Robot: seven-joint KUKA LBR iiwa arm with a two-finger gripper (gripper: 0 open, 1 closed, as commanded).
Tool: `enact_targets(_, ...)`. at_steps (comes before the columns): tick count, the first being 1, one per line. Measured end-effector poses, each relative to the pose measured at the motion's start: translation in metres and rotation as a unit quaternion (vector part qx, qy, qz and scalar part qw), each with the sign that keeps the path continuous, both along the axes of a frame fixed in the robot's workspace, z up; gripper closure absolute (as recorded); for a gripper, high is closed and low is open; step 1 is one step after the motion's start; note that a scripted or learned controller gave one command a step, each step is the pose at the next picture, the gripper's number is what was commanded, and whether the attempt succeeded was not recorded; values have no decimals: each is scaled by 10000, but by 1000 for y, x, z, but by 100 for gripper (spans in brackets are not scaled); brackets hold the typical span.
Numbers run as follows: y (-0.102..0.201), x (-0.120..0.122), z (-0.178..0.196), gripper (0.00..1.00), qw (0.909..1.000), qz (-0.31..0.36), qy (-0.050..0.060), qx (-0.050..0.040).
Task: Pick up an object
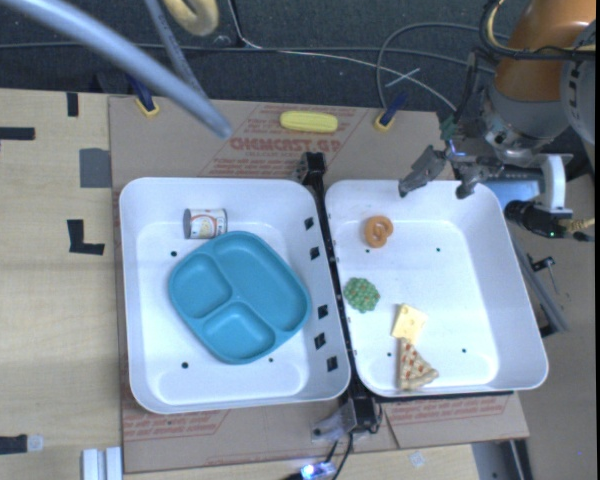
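Observation:
The right bin (480, 268) holds an orange pretzel-like piece (378, 231), a green broccoli floret (361, 294), a yellow cheese wedge (409, 322) and a pizza slice (414, 366). My gripper (442, 180) hangs over the bin's far right corner, open, its two dark fingers spread with nothing between them. It sits to the right of and slightly beyond the pretzel piece. The arm's orange band (550, 18) shows at the top right.
The left bin (140, 268) holds a blue divided plate (239, 295) and a small can (205, 223) lying on its side. A yellow banana-like toy (308, 122) rests on the cardboard behind the bins. Cables cross the dark area behind.

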State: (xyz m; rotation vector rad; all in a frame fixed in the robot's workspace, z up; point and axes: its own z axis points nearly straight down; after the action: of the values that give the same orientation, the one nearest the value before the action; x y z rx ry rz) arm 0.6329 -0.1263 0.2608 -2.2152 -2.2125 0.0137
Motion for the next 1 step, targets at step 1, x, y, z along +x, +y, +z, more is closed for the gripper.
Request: enact_targets(1, 0, 2, 8, 0, 10000, 14, -62, -8)
